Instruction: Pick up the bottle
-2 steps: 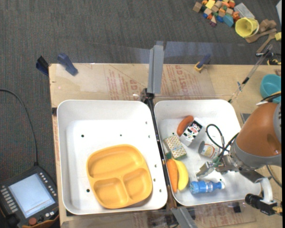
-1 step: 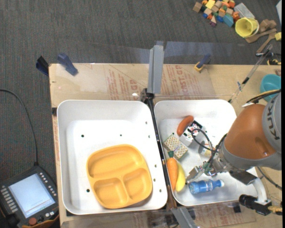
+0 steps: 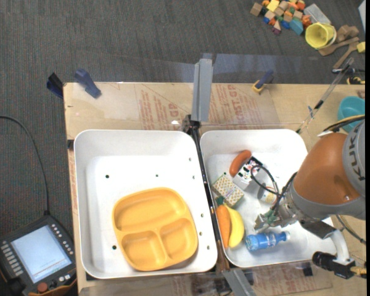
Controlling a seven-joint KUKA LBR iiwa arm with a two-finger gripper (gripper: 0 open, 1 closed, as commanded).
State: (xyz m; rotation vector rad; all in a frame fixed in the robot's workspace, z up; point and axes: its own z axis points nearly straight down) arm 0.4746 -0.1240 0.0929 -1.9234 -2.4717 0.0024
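Camera view shows the grey arm (image 3: pixel 330 177), orange-banded, reaching in from the right over the right bin (image 3: pixel 268 137), its pincer (image 3: pixel 270 219) just above the bottle (image 3: pixel 266 240); whether it is apart or together cannot be told. The clear blue bottle lies on its side near the bin's front wall, beside a banana (image 3: pixel 235 226) and carrot (image 3: pixel 223 226). A yellow divided plate (image 3: pixel 154 228) sits in the left bin (image 3: pixel 89 150).

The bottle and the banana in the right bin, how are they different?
The bottle is blue and see-through; the banana is solid yellow. The bottle lies flat pointing across the right bin; the banana runs toward the bin's front edge, beside an orange carrot. The bottle sits just under the gripper; the banana lies to the side of it. Both rest near the front of the same bin.
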